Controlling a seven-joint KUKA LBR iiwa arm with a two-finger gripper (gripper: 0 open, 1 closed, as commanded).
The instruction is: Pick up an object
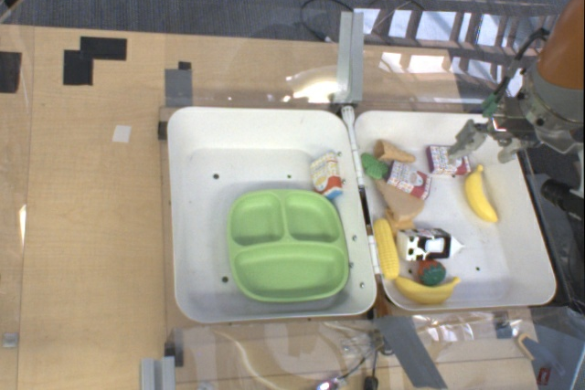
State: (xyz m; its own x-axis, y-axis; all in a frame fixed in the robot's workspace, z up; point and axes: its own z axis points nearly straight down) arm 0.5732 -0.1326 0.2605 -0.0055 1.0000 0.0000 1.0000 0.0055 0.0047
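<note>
**Arm at right bin's far-right edge, nothing picked**

Gripper (486, 134) hangs over upper right part of the right bin (539, 274), arm coming in from the right. Jaws: cannot tell if spread or closed, too small and blurred. Nothing visible between them.

Right bin contents: small pink-and-white carton (445, 160) just left of the gripper; yellow banana (479, 194) just below it, lying near upright along the right side. Green toy (372, 165) and a tan wedge piece (395, 151) at upper left, a red-white packet (409, 183) on a tan piece below them. Corn cob (386, 247) along the left wall. Black-and-white carton (428, 245) mid-bottom, a small red-green item (430, 270) touching a second banana (426, 289) at the bottom.

Left bin (196, 196): green divided plate (288, 245) in the lower middle, small white-blue-red packet (326, 173) just beside its upper right corner, near the divider.

Both bins sit side by side on the bench (82, 224).
</note>
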